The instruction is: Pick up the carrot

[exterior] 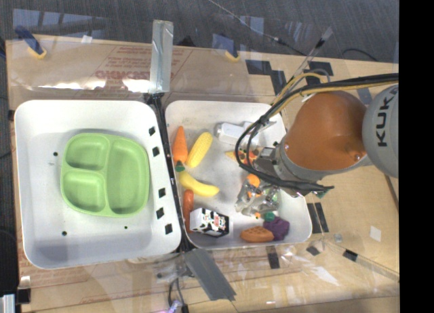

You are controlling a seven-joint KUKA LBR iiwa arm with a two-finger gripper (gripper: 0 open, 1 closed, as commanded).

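While the fingers (256,200) hung over the right bin (203,110), their state could not be told. One carrot (180,146) lay at that bin's left wall, beside two yellow pieces (199,150). One green plate (105,175) filled the left bin (27,169).

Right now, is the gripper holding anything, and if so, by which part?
Cannot be told: the gripper is low in the right bin, its tip blurred. The carrot lies apart, by the left wall.
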